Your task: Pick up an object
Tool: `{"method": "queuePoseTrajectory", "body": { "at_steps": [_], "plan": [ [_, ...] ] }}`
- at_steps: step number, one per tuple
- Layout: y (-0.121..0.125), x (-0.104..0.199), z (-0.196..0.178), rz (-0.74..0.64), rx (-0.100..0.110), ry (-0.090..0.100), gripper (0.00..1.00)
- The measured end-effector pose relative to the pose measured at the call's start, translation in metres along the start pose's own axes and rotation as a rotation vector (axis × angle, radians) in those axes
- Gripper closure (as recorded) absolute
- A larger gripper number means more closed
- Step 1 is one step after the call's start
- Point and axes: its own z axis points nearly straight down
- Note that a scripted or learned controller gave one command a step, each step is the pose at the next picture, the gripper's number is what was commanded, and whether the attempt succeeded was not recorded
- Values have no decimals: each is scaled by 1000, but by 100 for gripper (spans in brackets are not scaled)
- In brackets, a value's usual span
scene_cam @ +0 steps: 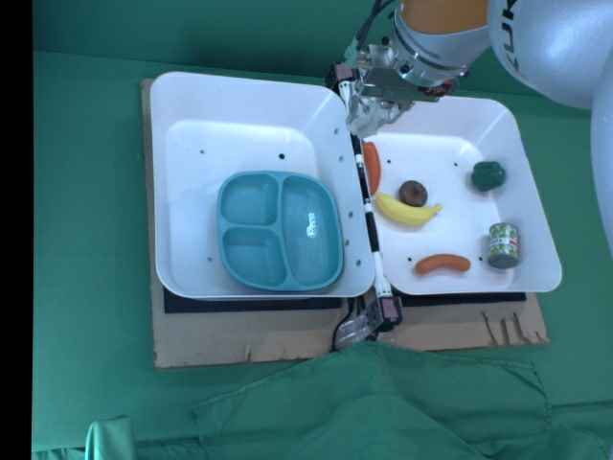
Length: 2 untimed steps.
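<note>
The right bin (pixel 522 142) holds several small items. An orange-red carrot-like piece (pixel 372 166) lies by the bin's left wall. A yellow banana (pixel 407 210) sits beside it, with a brown round item (pixel 413 193) touching its upper side. Further right are a dark green vegetable (pixel 488 175), a small can (pixel 503 245) standing upright and an orange sausage (pixel 442 264). My gripper (pixel 367 118) hangs over the far left corner of the right bin, just above the top end of the carrot-like piece. I see nothing held in it.
The left bin (pixel 192 113) holds a teal divided plate (pixel 280 230) towards its front right. A striped divider (pixel 369 238) runs between the bins. Green cloth (pixel 383 401) lies in front of the bench. The arm's body covers the far right corner.
</note>
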Motion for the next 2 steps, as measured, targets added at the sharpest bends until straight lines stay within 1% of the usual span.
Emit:
{"method": "queuePoseTrajectory", "body": {
  "at_steps": [1,2],
  "plan": [
    [53,-73,-20,1,0,-1,100],
    [23,-20,-4,0,3,1,100]
  ]
}}
